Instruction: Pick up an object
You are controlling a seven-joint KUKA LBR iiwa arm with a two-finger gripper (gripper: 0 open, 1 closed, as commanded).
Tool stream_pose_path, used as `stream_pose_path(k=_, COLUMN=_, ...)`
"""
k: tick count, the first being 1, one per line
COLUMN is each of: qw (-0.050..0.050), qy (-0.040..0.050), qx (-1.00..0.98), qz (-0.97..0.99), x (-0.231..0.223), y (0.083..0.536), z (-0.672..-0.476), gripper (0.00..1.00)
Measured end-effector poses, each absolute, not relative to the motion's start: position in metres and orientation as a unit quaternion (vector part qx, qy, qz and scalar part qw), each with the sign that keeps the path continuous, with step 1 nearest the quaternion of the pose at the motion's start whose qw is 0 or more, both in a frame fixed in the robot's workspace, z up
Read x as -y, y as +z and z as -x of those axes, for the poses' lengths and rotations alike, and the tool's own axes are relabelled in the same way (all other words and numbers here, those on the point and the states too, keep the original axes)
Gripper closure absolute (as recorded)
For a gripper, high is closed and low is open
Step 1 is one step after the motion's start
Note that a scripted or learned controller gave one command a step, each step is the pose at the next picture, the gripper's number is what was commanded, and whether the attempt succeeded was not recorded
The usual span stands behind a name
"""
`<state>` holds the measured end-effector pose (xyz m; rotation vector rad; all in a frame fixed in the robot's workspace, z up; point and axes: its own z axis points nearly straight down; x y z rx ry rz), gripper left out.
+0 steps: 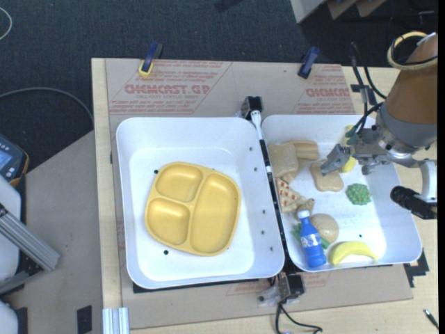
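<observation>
Nearest the camera, well below the gripper, a yellow banana is lying at the front edge of the right bin, with a blue bottle just to its left and a round tan piece touching that bottle. Closer to the gripper, just below and right of it, a green broccoli piece is sitting alone on the white floor. Below and left of the gripper, a waffle-patterned piece is lying against the bin's left wall. Directly under the gripper, a tan bread-like piece is resting, with a fingertip hanging just above it; whether they are touching is unclear. The fingers look parted, with nothing between them. Left of the gripper, level with it, two beige bread pieces are lying side by side. Far to the left, the left bin is holding a yellow divided plate. Beyond both bins, cardboard is covering the bench.
</observation>
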<state>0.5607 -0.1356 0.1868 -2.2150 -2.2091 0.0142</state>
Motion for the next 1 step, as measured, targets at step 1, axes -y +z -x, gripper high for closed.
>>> stream_pose_path(k=1, qw=0.001, qy=0.0001, qx=0.707, qz=0.707, x=0.1355, y=0.1946, z=-0.5639, gripper=0.00)
